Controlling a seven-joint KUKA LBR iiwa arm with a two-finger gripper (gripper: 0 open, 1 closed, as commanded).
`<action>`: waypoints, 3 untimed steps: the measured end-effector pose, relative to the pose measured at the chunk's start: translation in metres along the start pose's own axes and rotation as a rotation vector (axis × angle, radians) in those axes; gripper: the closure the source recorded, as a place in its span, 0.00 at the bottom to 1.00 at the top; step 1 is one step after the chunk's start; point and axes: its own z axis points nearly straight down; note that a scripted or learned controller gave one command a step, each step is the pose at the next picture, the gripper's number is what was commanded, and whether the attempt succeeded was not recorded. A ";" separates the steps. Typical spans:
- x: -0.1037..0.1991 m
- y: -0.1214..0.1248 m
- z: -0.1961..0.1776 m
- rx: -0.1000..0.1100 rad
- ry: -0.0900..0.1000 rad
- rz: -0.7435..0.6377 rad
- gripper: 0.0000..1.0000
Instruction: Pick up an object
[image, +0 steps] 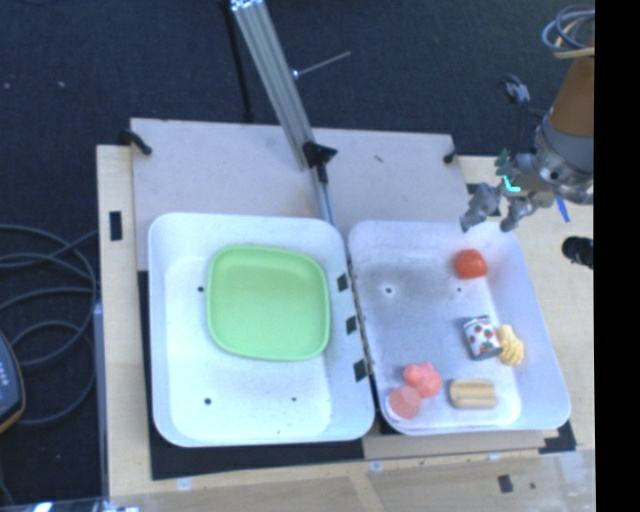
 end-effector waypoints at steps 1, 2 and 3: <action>0.000 0.000 0.000 0.000 0.000 0.000 0.00; -0.001 -0.003 0.042 0.004 -0.001 0.001 0.00; 0.008 -0.008 0.097 0.005 0.000 0.000 0.00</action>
